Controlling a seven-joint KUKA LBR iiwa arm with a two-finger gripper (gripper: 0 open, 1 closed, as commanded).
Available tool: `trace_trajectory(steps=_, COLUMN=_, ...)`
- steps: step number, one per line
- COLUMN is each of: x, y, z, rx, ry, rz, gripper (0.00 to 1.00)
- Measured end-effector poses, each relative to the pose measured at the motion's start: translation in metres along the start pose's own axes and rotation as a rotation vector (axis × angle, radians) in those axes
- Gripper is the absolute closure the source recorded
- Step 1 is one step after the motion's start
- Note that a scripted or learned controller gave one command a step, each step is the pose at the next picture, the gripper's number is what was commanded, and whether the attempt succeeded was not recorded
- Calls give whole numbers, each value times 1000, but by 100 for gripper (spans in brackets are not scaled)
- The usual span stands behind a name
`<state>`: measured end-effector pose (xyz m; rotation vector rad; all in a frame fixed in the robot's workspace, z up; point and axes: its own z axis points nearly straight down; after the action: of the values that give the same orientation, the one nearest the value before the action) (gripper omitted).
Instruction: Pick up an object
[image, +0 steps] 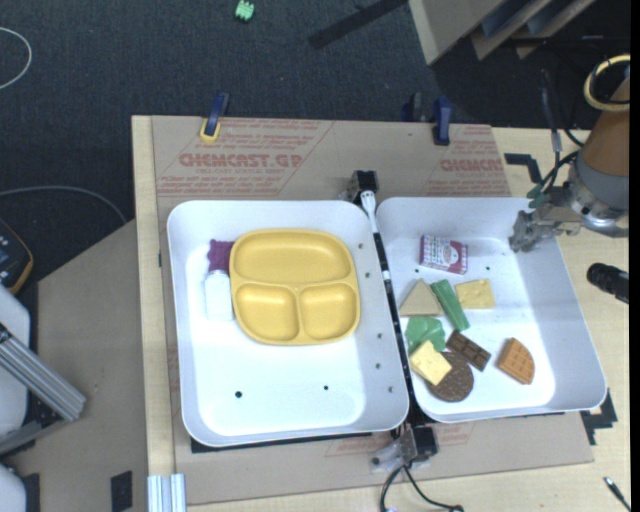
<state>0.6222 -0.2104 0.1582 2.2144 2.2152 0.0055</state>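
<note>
Camera view, catalogue of contents. Left bin (190, 330): yellow divided tray (295, 285), with a purple item (219, 254) and a white item (216, 296) just beside its left edge. Right bin (570, 300): red-and-white packet (443, 254), tan wedge (419, 298), green strip (449, 305), yellow blocks, brown round piece (455, 383), waffle-like piece (516, 361). Gripper (527, 232): at the right bin's upper right corner, nothing seen in it; claw state cannot be told. Progress, as judged: no object lifted; selection, descent and grasp all remain.
</note>
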Motion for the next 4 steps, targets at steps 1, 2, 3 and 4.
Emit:
trace_trajectory(steps=1, x=-2, y=1, z=-43, rx=3, ry=1, rz=0, gripper=100)
trace_trajectory(steps=2, x=-3, y=2, z=-69, rx=3, ry=1, rz=0, gripper=100)
trace_trajectory(steps=3, x=45, y=-16, z=-78, rx=11, ry=7, rz=-4, gripper=100)
trace_trajectory(steps=4, x=94, y=-23, z=-69, rx=13, ry=7, rz=-5, gripper=100)
